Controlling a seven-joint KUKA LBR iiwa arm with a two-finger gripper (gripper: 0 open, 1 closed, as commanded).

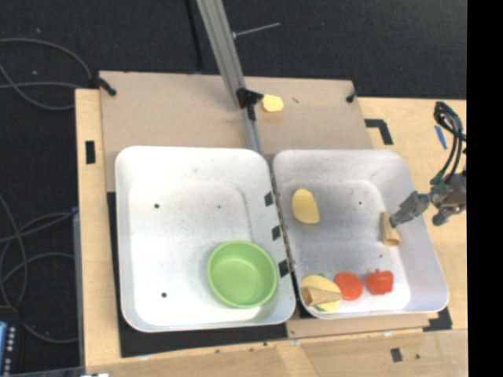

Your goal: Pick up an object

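Observation:
The gripper point(415, 205) comes in low from the right edge, over the right wall of the right bin point(357, 163). Just below and left of its tip, a small tan block point(389, 235) lies against that wall; whether the two touch is unclear. A yellow lemon-like piece point(305, 206) rests near the bin's left side. Along the bin's front edge sit a yellow and tan piece point(321, 293), a red round piece point(348, 286) and a red pepper-like piece point(380, 282). A green bowl point(242, 273) stands at the front right of the left bin point(157, 179).
A small yellow object point(273, 103) lies on the brown board behind the bins, next to a slanted metal pole point(222, 45). Dark cables point(449, 132) hang at the right edge above the gripper. Clips line the divide between the two bins.

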